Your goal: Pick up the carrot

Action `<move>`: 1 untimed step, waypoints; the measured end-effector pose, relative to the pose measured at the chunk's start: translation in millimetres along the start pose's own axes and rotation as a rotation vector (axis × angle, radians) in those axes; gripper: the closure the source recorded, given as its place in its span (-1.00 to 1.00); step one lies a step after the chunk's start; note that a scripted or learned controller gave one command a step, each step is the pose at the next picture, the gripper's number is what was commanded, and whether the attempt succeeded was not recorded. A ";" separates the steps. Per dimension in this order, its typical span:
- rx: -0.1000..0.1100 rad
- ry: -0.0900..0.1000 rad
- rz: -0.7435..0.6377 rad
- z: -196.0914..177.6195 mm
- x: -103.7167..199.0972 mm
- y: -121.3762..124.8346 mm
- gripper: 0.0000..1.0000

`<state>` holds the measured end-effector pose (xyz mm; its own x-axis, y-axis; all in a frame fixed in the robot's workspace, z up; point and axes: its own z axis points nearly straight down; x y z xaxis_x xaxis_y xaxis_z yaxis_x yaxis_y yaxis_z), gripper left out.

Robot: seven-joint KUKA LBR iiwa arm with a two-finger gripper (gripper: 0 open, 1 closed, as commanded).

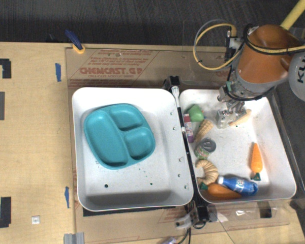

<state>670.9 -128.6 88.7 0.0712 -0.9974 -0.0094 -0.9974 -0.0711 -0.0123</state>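
Note:
The carrot (255,159) is small and orange, with a green stub at its near end. It lies by the right wall of the right bin (279,136). My gripper (229,112) hangs under the orange wrist band at the bin's far side, well up and left of the carrot. It is low over a pale tan piece (240,119), and nothing shows as lifted.
The right bin also holds a green ball (195,112), a cone (204,128), a grey disc (208,146), a tan twisted piece (209,170), a blue bottle (238,185) and an orange item (218,191). A teal divided plate (119,134) lies in the left bin (91,187).

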 end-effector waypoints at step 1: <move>0.003 0.009 -0.188 -141.9 50.3 20.3 1.00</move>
<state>652.6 -181.7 229.9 0.2567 -0.9665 0.0026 -0.9664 -0.2567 -0.0158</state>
